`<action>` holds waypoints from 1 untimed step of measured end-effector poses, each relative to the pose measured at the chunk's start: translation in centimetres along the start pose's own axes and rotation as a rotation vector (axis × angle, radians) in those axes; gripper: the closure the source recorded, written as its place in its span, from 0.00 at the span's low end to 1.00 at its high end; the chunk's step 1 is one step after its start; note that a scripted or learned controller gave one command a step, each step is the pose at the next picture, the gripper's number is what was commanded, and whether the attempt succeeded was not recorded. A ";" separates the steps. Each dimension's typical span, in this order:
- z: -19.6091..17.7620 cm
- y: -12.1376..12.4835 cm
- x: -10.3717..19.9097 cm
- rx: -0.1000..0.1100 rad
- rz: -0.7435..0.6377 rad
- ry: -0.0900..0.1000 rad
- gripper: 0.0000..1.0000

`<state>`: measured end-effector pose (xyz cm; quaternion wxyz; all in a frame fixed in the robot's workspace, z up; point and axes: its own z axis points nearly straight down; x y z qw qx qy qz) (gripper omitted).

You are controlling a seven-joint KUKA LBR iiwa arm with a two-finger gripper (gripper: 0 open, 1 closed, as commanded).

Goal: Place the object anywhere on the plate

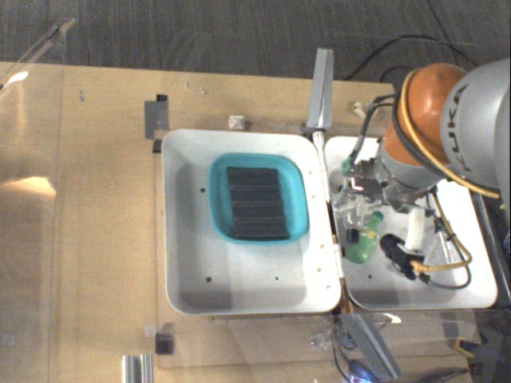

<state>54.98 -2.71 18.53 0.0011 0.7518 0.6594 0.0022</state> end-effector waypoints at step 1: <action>0.0 0.0 0.0 0.000 0.001 0.000 0.00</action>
